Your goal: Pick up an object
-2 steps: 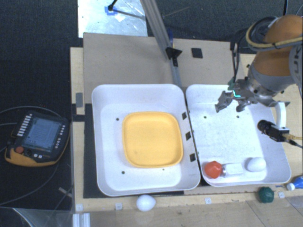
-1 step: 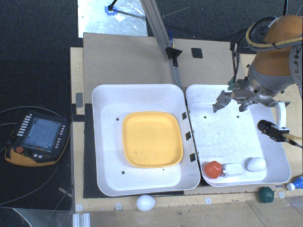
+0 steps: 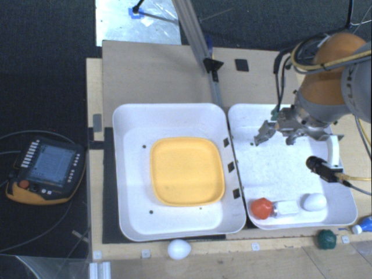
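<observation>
Nearest, outside the bins on the bench: a white egg (image 3: 179, 249) and a dark green ball (image 3: 326, 239). Next, along the near wall of the right bin (image 3: 244, 118): a red ball (image 3: 261, 208), touching a small white block (image 3: 286, 207), then a second white egg-shaped piece (image 3: 314, 201) just beside. In the left bin (image 3: 131, 214), a yellow square plate (image 3: 187, 171). Farther back, above the right bin's far half, the gripper (image 3: 276, 137), fingers (image 3: 260, 136) apart, nothing between them. Off left, a teach pendant (image 3: 43, 172).

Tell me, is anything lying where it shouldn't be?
Yes. A white egg-shaped object and a dark green ball lie on the bench outside the bins, by their near rims. A similar white egg sits inside the right bin.
</observation>
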Controlling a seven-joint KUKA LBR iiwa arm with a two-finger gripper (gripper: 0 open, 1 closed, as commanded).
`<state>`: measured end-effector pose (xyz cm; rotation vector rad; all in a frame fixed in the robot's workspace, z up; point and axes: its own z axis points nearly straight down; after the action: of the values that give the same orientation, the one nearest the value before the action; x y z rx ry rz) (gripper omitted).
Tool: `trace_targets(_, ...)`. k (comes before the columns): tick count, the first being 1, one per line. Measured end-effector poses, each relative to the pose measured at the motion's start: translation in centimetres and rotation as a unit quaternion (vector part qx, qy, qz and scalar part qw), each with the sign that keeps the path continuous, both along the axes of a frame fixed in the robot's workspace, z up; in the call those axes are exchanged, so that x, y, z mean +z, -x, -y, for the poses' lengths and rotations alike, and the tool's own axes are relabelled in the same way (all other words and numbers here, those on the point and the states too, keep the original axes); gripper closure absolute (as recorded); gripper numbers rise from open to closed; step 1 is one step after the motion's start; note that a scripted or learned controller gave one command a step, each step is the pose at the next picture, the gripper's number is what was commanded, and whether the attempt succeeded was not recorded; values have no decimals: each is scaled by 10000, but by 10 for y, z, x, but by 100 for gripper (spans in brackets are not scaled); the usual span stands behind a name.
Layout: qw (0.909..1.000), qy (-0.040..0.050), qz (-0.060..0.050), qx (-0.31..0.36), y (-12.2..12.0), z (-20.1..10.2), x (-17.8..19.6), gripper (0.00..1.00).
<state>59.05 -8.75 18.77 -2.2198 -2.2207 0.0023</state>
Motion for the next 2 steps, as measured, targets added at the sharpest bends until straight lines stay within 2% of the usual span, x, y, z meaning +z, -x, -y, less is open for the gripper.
trace_targets(1,10000,-1,-10,0,1,-5,-61,0)
trace_targets(2,10000,0,0,-1,1,-5,-99,0)
